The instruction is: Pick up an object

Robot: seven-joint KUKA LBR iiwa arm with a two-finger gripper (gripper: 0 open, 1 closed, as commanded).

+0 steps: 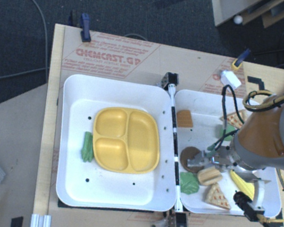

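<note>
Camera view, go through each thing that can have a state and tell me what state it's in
Yellow divided plate: upright in the left bin, compartments bare.
Green leaf: flat beside the plate.
Pizza slice: flat in the right bin.
Bread roll: lying by the end effector.
Brown square: flat.

Arm (268, 131) cut off at right edge; tool (204, 161) fingers indistinct.

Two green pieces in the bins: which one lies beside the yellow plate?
The long green piece in the left bin, touching the yellow plate's left edge; the other green piece sits in the right bin.
</note>
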